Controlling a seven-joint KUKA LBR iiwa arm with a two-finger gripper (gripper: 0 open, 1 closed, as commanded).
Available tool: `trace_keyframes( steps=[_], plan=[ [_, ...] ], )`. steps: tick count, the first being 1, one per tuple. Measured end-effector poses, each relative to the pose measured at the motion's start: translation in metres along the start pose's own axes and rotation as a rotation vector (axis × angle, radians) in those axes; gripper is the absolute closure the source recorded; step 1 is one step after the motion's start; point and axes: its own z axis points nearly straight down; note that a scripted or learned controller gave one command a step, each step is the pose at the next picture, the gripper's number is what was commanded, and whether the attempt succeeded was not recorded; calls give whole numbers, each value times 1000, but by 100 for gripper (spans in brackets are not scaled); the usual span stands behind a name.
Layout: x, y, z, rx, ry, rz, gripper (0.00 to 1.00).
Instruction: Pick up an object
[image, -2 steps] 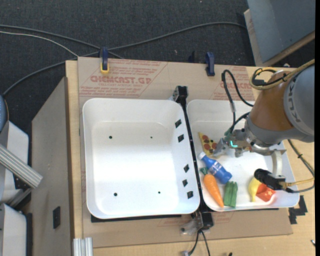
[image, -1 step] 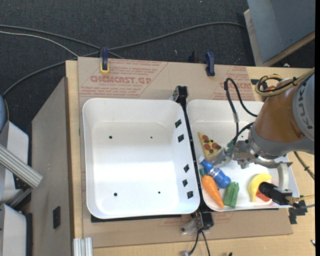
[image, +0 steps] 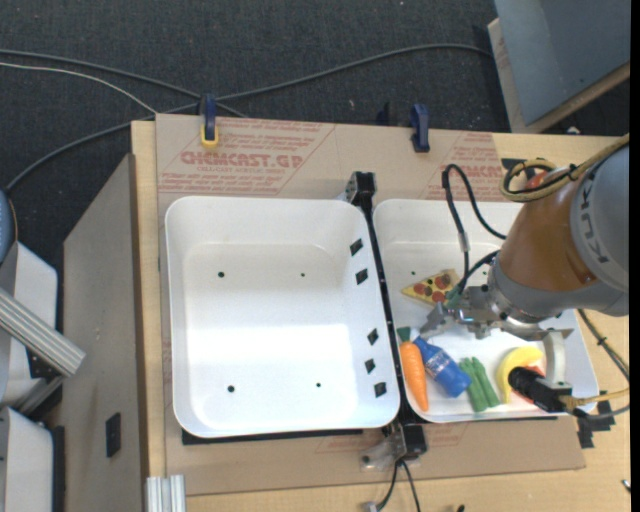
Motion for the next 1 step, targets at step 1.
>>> trace_keyframes(
  steps=[1],
  plan=[
    [2,69,-72,-8,-1,-3,0]
  ],
)
